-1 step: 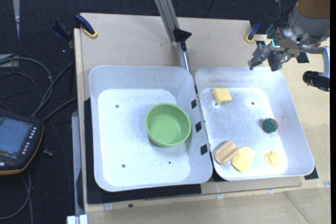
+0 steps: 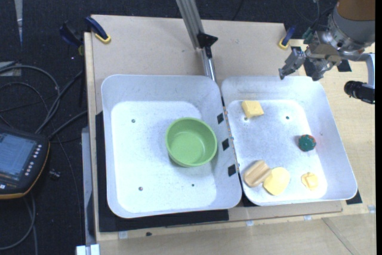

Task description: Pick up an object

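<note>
Work is barely begun: nothing is held by the spread-fingered grey gripper, poised over the right white bin's far rim; its small yellow block and round green object lie untouched.

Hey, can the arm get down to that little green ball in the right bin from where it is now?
Probably yes. The gripper hangs above the right bin's far edge, and the green ball sits alone on open floor, apart from the yellow pieces.
</note>
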Robot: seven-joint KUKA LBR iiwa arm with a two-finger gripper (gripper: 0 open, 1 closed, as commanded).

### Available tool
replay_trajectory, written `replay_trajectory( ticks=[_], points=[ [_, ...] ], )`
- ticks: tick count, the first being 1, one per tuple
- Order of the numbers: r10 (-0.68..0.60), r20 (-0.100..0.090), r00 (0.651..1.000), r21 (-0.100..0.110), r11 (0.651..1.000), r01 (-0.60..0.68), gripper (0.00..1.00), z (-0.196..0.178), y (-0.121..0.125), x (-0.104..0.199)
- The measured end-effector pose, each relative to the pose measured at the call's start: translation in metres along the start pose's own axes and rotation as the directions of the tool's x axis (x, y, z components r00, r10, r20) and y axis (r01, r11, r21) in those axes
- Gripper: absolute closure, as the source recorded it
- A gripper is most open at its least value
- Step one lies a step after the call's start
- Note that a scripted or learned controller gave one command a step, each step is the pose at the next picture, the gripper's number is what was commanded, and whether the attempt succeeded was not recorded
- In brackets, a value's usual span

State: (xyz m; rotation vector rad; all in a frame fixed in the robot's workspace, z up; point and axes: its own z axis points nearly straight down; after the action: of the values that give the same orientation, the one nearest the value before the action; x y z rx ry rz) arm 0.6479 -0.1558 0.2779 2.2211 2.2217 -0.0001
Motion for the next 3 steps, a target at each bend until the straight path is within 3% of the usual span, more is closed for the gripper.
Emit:
replay_trajectory(
  ticks=[2,3],
  points=[
    [0.0,-0.001,1.0,0.005,1.0,0.0,0.0,0.122,-0.008,-0.002],
    [0.0,-0.001,1.0,0.004,1.0,0.0,0.0,0.166,-0.011,-0.006]
  ],
)
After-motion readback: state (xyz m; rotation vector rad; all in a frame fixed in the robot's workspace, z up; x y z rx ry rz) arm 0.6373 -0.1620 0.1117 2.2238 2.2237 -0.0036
